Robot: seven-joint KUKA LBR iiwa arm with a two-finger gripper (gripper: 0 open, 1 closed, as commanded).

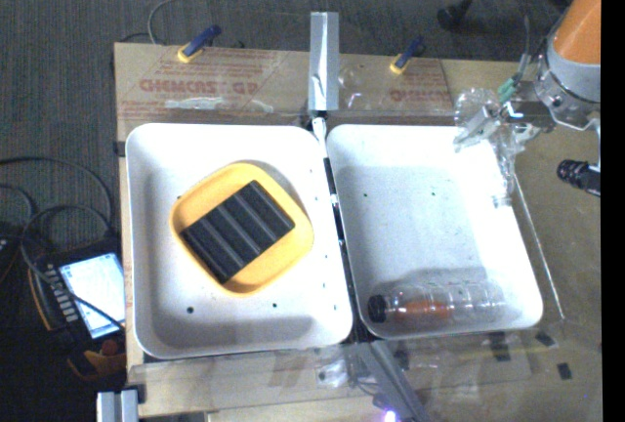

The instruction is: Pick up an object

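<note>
A yellow rounded block with a black ribbed top lies in the middle of the left bin. A clear plastic bottle with a dark cap and orange contents lies on its side along the near wall of the right bin. My gripper hangs over the far right corner of the right bin, well away from both objects. Behind it the grey wrist and orange band reach in from the right. Nothing shows in the gripper's grasp.
The bins sit on a wooden board held by two blue and yellow clamps. A metal bar stands at the back between the bins. Cables and a device lie on the floor at the left.
</note>
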